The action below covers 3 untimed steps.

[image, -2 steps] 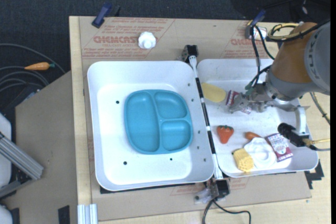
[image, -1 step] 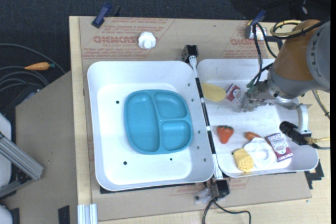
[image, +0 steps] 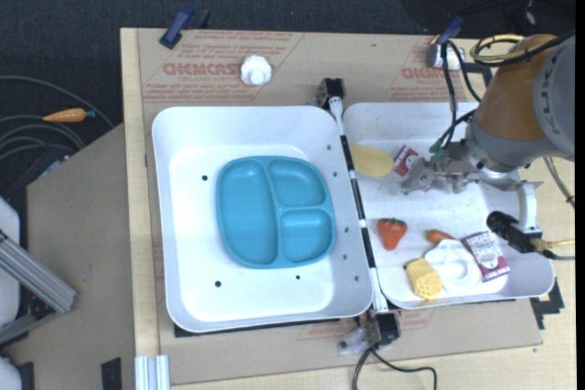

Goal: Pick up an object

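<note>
Leftward, a blue tray [image: 274,211] sits in its bin [image: 183,142]; toys fill the other [image: 384,119].

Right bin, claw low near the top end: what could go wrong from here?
1. The claw sits between the yellow piece and a small red-and-white packet; it may nudge either instead of gripping one.
2. Both lie near the right bin wall and the divider, leaving little room for the fingers.
3. The corn cob, white piece and carton are bunched at the front, so a try there may catch two.
</note>
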### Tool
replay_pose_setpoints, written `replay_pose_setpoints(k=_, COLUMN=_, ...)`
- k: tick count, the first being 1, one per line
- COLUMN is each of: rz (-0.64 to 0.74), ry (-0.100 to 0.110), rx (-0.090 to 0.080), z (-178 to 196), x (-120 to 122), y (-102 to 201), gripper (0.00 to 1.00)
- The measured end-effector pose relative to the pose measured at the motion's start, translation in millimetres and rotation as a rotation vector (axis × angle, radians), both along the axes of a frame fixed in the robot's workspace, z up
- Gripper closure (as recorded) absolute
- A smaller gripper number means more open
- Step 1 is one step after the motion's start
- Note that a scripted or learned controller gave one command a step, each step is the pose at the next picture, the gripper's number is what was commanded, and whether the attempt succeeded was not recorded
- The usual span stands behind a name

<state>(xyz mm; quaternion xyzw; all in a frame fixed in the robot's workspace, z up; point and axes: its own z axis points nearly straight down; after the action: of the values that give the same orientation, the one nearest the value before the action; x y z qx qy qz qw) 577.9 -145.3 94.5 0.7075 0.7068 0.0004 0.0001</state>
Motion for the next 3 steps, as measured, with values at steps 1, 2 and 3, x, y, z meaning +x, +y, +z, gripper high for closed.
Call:
replay_pose_setpoints(k=1, rz=0.003, ry=0.000, rx=0.000, z=-10.0, x=27.7, y=46.5, gripper=0.00)
replay_pose_setpoints(k=2, rz=0.002, ry=-0.002, rx=0.000, z=0.2, x=28.0, y=46.1, gripper=1.00)
replay_pose_setpoints(k=3, rz=0.002, ry=-0.001, rx=0.000, z=0.0, x=27.9, y=46.1, gripper=0.00)
